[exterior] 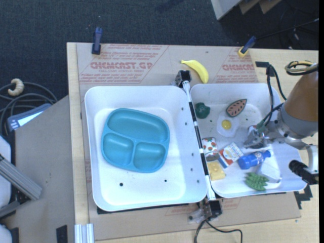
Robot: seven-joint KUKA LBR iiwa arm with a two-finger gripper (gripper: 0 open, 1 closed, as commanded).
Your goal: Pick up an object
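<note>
**Pick not yet made: claw low in the right bin, nothing visibly lifted**

While the arm (302,103) reaches in from the right edge of the frame, its gripper (258,134) sits low over the right bin (243,188), at centre right of the picture, just above the blue bottle (253,159). Whether the claw is apart or together I cannot tell; the metal there is too small and cluttered to read.

No object shows between its tips, so I judge the grasp still to come. Every candidate lies on the bin floor: the blue bottle nearest, a green leafy toy (256,181) below it, a red-and-white packet (231,152) just to its left, a fried-egg toy (227,126) and a brown oval piece (236,107) further up, a dark green piece (202,110) near the divider. (The yellow banana (196,69) lies outside both bins, on the board at top centre.)

The left bin (96,135) holds a blue divided plate (135,140).

What is left, by my reading: closing on something and lifting it clear.
</note>
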